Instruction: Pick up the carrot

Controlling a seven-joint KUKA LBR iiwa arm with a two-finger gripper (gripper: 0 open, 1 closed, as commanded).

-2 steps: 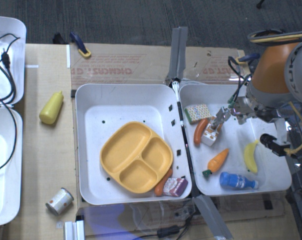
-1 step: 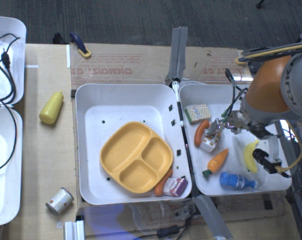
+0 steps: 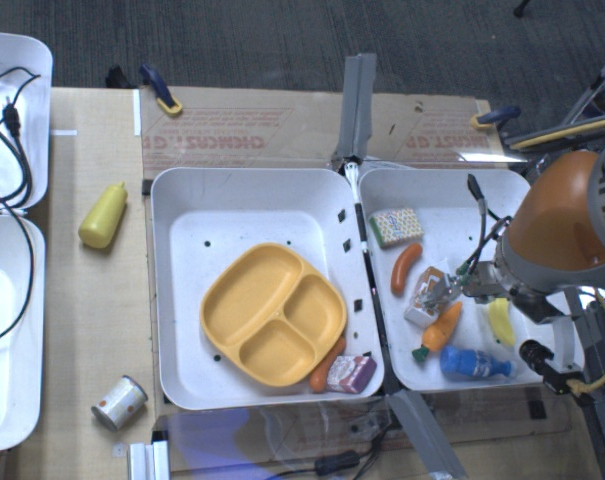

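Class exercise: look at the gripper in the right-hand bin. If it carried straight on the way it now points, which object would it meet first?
The gripper points left and down into the right bin. It would probably meet the small grey-white carton first, with the carrot just beside it; depth is unclear.

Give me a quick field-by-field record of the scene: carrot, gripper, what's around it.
carrot: orange carrot lying in the right bin, green end toward the front
gripper: gripper low over the right bin, just behind the carrot
neighbours: blue bottle in front of the carrot, red sausage behind-left, yellow item to its right
left bin: yellow divided plate
carrot lifted: no, resting on the bin floor
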